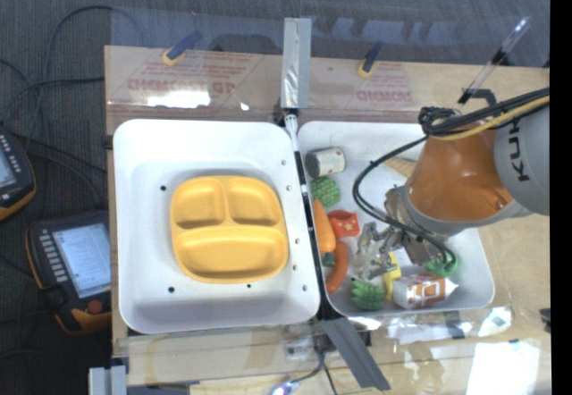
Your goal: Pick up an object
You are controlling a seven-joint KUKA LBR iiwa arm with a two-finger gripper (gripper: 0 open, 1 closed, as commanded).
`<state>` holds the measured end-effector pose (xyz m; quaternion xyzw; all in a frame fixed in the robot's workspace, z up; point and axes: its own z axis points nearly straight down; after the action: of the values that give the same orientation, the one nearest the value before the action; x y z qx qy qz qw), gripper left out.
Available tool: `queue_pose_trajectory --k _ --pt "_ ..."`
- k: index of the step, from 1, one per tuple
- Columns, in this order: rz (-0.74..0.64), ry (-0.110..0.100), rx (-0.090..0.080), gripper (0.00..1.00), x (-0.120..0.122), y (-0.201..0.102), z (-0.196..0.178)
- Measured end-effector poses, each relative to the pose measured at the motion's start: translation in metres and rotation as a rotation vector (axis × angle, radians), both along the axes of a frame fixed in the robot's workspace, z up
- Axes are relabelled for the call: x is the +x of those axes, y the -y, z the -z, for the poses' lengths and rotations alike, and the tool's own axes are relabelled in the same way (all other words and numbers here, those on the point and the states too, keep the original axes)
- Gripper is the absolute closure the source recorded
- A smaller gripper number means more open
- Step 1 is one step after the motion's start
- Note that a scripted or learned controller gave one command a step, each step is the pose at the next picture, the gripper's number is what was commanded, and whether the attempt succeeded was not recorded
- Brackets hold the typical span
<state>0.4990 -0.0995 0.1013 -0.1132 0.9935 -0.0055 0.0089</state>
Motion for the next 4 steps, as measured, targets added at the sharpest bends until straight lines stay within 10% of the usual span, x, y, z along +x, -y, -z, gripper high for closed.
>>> queue_pose_trajectory --k 1,2,3,4 --pt "0.129 -0.015 0.011 1.0 0.083 -0.018 -0.146" --pt "0.061 -0.017 0.011 1.0 0.099 -0.085 -0.129" --pt "0.057 -0.017 0.008 1.0 0.14 0.033 -0.117" --pt "-0.015 -0.014 0.009 1.0 0.171 -0.022 -0.146"
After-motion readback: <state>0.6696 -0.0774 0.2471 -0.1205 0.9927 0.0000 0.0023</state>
